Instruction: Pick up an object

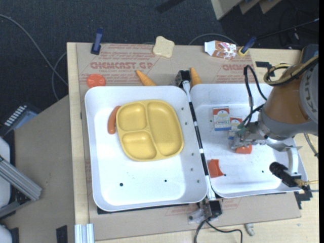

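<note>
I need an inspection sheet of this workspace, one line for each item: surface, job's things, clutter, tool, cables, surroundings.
Surface: cardboard-covered bench bearing left bin and right bin.
Job's things: yellow divided plate and red sausage in left bin; small carton and orange piece in right bin.
Clutter: bread slice, wrapper, carrot behind the bins.
Tool: tool low in right bin, beside a small red item.
Cables: black cable over right bin.
Surroundings: dark carpet.
</note>
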{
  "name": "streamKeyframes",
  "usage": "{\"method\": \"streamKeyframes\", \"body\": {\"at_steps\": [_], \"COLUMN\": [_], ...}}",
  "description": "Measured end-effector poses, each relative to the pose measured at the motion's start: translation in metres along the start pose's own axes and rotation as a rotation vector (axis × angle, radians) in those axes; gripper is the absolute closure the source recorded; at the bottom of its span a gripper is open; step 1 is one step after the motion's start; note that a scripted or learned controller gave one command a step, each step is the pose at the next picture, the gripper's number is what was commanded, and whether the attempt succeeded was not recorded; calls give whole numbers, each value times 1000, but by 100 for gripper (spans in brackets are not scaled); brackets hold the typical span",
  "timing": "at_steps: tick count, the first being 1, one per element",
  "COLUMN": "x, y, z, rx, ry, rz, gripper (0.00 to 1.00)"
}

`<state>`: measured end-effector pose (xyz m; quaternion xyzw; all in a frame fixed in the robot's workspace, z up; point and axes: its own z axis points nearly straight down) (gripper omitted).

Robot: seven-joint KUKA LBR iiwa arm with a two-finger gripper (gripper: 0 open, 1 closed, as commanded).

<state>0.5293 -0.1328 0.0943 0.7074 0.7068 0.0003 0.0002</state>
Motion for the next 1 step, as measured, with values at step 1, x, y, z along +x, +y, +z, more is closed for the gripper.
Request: {"method": "streamKeyframes", "body": {"at_steps": [1], "x": [87], "y": [23], "z": [-91], "rx": [-1], "ry": [1], "rz": [-3], "gripper": [100]}}
